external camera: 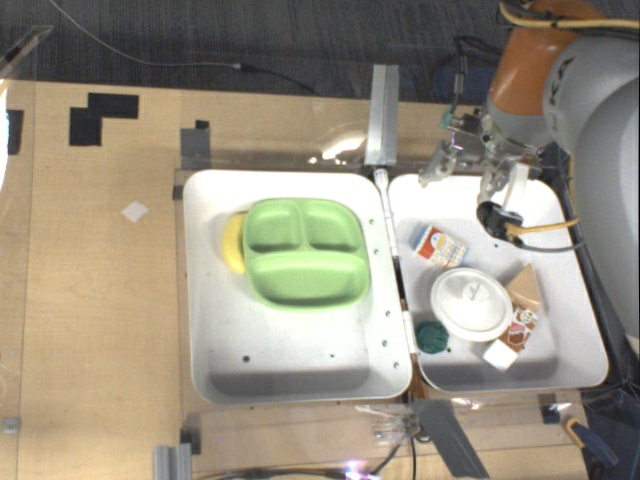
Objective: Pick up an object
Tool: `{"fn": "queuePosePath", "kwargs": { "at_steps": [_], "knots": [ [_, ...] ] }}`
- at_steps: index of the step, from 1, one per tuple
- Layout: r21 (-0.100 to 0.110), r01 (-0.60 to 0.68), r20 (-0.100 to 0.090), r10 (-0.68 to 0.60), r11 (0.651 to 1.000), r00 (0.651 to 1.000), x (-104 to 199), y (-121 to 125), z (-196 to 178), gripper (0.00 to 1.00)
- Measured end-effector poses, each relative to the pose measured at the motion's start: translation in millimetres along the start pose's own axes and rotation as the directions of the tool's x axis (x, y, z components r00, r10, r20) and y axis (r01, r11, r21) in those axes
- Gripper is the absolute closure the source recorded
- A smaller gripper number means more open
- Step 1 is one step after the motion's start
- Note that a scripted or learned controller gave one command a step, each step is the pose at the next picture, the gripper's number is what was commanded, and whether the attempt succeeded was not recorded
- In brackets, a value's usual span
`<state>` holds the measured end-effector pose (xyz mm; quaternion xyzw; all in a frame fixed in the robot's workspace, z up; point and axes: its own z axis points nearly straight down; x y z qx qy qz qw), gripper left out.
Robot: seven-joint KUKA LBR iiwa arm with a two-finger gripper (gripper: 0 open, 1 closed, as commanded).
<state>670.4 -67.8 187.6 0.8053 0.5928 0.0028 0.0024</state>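
My gripper [474, 176] hangs over the back edge of the right bin [570, 360], below the orange wrist band. Its fingers stand apart, open, with only bin floor between them. In front of it lie a small white, orange and blue carton [439, 246], a white round bowl [470, 303], a tan wedge [524, 288], a small red and white carton [510, 340] and a dark green ball [432, 337]. None of these touches the gripper.
The left bin [215, 348] holds a green divided plate [303, 251] with a yellow object [232, 243] partly hidden under its left edge. A metal post [381, 118] stands behind the wall between the bins. Cables loop beside the wrist.
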Motion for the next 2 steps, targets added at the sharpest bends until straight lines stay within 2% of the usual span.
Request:
{"fn": "queuePosePath", "kwargs": {
  "at_steps": [1,2],
  "knots": [
    [0.001,0.042,-0.001,-0.042,0.999,0.999,-27,-43,92,0.0],
    [-0.002,0.457,0.001,-0.457,0.889,0.889,-47,-67,99,0.0]
  ]
}}
